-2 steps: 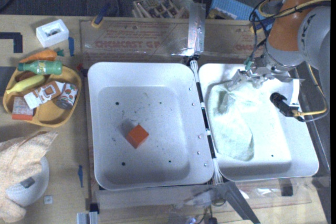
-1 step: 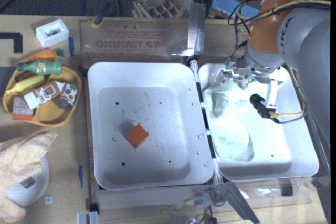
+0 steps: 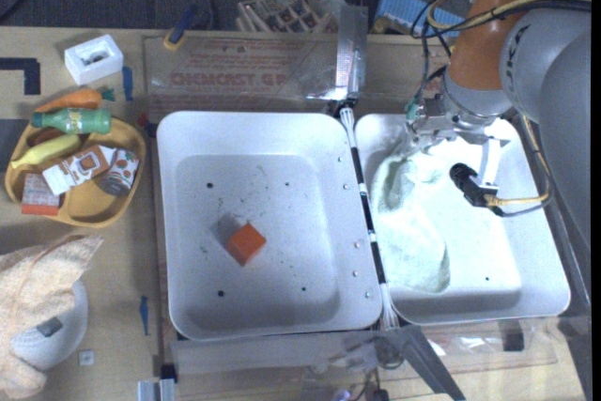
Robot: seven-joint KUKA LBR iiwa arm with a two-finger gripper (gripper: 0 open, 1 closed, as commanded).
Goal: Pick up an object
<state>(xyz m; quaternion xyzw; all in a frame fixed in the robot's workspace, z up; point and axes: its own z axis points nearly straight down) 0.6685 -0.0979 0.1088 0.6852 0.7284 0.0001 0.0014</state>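
Note:
An orange cube (image 3: 246, 243) lies in the left bin (image 3: 188, 146), a little left of its middle. A pale green-white cloth (image 3: 409, 225) lies crumpled along the left side of the right bin (image 3: 535, 277). The grey arm with its orange band (image 3: 484, 19) reaches in from the upper right. My gripper (image 3: 415, 142) is low over the far left part of the right bin, right at the cloth's upper end. Its tip blends into the bright cloth and bin wall.
A yellow bowl (image 3: 28, 188) of toy food stands left of the bins, with a white box (image 3: 94, 59) behind it and a beige cloth (image 3: 42, 291) in front. A black cable plug (image 3: 470, 183) hangs from the wrist over the right bin.

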